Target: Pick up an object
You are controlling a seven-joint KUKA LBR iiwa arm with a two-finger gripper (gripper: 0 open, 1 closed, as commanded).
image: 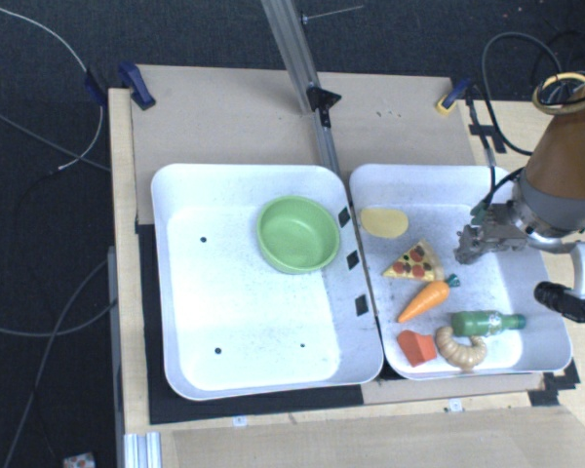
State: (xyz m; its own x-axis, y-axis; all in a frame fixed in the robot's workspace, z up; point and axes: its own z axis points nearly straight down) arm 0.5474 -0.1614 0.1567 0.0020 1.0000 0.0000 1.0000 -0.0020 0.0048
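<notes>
Just now the gripper (pixel 471 242), jaw state unreadable from above, hangs in the right bin (pixel 439 177) with the pizza slice (pixel 412 262) nearest, to its camera-left, tip pointing away from it.

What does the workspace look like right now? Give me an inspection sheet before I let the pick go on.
Surface: wooden bench bearing a left bin and a right bin, side by side.
Job's things: right bin holds a yellow disc, pizza slice, carrot, green bottle, red block and tan curved piece.
Clutter: green bowl in the left bin.
Grippers: pincer over the right bin's right part, nothing seen between its fingers; open or shut cannot be told.
Cables: black cable behind the arm; thin wires on the floor at left.
Surroundings: dark carpet; metal pole; blue clamps at the bench's far corners.
</notes>
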